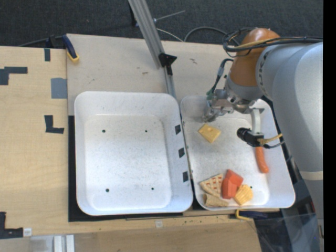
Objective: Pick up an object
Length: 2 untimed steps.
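My gripper hangs low over the upper part of the right bin, just above a yellow cheese wedge that lies on the bin floor. The fingers point down toward the wedge's far edge, and nothing shows between them. An orange carrot lies by the bin's right wall. At the bin's front sit a waffle-patterned cracker, a red block and a small yellow ridged piece, bunched together.
The left bin stands beside the right one, with a raised divider between them. A slanted metal pole crosses above the bins' back edge. The grey arm covers the right bin's upper right corner.
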Each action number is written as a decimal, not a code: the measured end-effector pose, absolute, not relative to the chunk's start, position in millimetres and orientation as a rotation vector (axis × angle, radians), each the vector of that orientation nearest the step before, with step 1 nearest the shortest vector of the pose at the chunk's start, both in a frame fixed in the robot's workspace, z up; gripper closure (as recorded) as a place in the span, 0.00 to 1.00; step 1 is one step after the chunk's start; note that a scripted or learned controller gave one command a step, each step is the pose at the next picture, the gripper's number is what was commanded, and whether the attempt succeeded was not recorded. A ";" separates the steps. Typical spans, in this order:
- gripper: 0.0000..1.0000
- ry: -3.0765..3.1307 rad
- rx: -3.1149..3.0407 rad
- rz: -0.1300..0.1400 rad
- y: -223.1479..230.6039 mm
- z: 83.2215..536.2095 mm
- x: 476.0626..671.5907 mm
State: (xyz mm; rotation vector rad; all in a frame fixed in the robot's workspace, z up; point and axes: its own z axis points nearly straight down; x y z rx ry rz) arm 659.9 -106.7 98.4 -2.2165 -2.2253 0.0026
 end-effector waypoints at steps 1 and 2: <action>1.00 -2.227 -2.221 -0.005 -101.7 154.6 656.4; 1.00 -2.227 -2.223 -0.006 -102.3 218.8 657.2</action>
